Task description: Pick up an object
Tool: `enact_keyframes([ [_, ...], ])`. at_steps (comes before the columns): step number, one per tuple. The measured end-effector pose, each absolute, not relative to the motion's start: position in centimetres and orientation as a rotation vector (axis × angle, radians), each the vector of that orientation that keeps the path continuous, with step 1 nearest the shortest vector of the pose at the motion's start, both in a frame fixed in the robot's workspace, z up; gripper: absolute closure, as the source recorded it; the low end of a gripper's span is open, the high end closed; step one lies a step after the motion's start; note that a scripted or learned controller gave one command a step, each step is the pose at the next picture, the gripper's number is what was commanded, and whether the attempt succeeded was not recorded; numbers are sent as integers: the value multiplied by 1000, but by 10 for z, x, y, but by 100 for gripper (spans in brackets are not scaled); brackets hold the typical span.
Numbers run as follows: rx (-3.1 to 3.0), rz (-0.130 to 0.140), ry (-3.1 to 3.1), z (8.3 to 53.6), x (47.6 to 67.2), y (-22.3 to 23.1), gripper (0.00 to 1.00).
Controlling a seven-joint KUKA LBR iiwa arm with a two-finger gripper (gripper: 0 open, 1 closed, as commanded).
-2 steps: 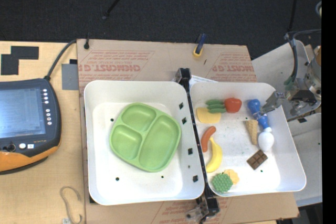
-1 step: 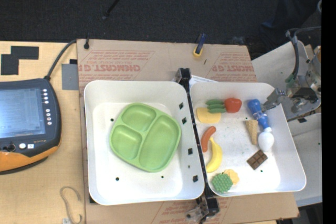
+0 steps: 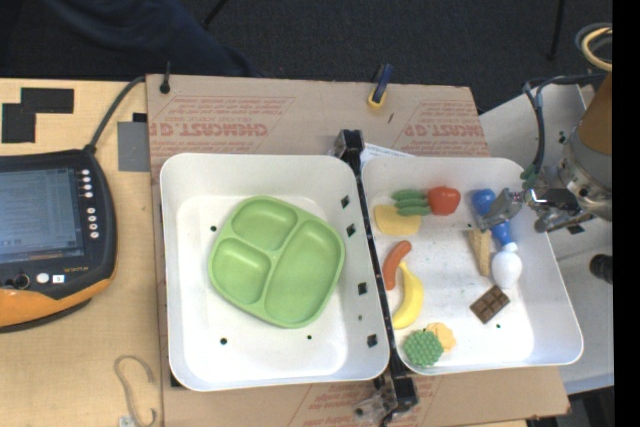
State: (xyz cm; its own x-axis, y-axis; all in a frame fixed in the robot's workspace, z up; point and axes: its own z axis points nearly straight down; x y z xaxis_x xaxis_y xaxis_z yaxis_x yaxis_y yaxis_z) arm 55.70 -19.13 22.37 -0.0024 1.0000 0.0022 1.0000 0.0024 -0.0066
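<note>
The right bin (image 3: 548, 320) holds several toy foods: a red tomato (image 3: 444, 201) beside a green vegetable (image 3: 410, 203), a yellow piece (image 3: 397, 221), a red chili (image 3: 394, 262), a banana (image 3: 407, 296), a green and yellow corn piece (image 3: 424, 346), a chocolate bar (image 3: 489, 304), a tan wedge (image 3: 483, 250), and a blue and white bottle-like toy (image 3: 503, 250). My gripper (image 3: 540, 202) hovers at this bin's right rim, just right of the toy's blue end. Nothing is visibly held in it.
A green divided plate (image 3: 277, 259) lies in the left bin (image 3: 190, 325). A black divider (image 3: 365, 255) runs between the bins. A teach pendant (image 3: 45, 225) sits at the far left. A blue and yellow clamp (image 3: 379, 90) grips the cardboard's back edge.
</note>
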Motion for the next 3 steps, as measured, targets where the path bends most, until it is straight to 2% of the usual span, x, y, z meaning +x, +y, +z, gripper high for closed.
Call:
enact_keyframes([
  [1,-2216,4,-2219,179,554,-195,0],
  [2,-2214,4,-2219,116,552,-187,0],
  [3,-2217,3,-2220,86,552,-184,0],
])
